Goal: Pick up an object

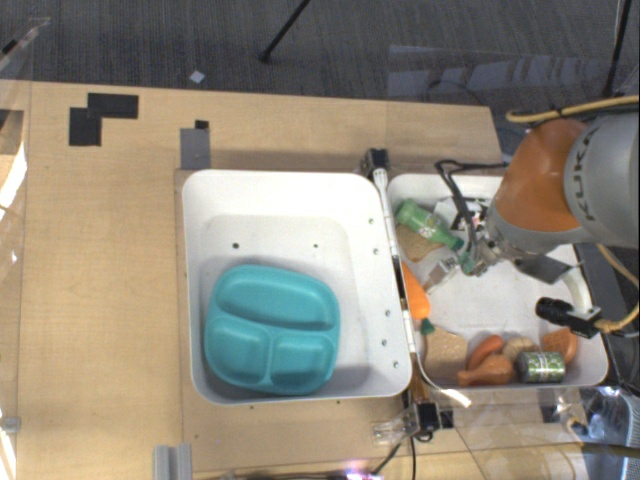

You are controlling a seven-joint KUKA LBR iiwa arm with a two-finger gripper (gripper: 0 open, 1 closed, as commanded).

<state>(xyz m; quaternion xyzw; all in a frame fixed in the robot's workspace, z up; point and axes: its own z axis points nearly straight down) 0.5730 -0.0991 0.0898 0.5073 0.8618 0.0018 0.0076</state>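
The gripper (466, 259) hangs low in the right bin (590, 373); I cannot tell its state. A green bottle (425, 221) lies just beside it, a carrot (414, 295) below.

I see matt teal plastic divided tray (271, 328), smooth glossy white plastic bins (280, 203), pale matt wooden bench (100, 298).

The right bin's (590, 368) middle floor lies bare, hemmed by a green bottle (425, 220) behind and sausages (487, 360) and a can (541, 366) in front.
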